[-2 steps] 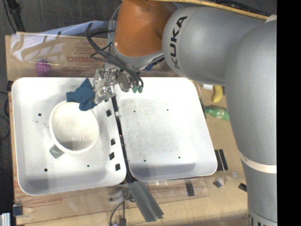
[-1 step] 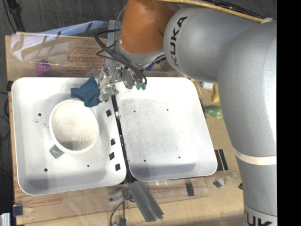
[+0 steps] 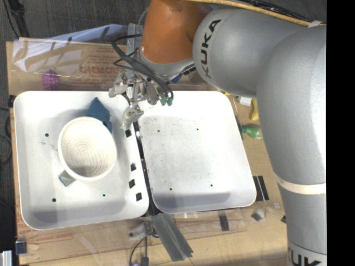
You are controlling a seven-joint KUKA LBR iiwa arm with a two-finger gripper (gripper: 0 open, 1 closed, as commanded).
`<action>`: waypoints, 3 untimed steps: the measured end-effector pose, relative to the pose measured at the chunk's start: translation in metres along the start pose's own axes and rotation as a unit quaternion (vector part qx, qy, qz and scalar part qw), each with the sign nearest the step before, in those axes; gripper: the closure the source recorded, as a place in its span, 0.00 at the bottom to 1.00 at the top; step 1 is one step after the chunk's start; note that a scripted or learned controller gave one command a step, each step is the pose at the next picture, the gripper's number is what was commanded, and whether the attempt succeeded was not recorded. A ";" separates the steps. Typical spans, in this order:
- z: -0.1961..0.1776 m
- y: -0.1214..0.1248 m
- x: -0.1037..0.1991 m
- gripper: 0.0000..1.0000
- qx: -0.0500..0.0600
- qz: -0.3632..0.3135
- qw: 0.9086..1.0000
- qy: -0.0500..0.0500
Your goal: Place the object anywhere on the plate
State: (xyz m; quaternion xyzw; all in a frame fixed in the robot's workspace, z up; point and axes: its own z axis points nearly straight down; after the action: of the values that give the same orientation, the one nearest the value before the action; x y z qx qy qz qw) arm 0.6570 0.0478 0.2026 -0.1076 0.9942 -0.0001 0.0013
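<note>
Left bin (image 3: 33, 204): white plate (image 3: 87, 147) sits near its centre. Blue object (image 3: 100, 111) lies against the plate's far rim, toward the bin's back edge, seemingly not on the plate. Jaws (image 3: 132, 114) hang over the seam between the bins, near the back; cannot tell their state. Nothing seen held. Placement looks still undone.

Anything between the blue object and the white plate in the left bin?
Nothing visible. The dark blue object lies in the left white bin right at the upper right rim of the round white plate, seemingly touching it. The gripper hangs just to its right, above the seam between the bins.
</note>
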 end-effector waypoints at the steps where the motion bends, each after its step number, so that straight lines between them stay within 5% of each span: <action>1: -0.006 0.060 0.074 0.00 0.000 -0.030 1.000 0.001; 2: 0.105 0.086 0.099 0.00 -0.001 0.181 0.984 -0.008; 3: 0.098 0.146 0.133 0.00 0.003 0.220 0.975 -0.027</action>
State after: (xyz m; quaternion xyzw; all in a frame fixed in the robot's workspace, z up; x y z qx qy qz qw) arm 0.4964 0.1623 0.1045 0.1143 0.9930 0.0005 0.0286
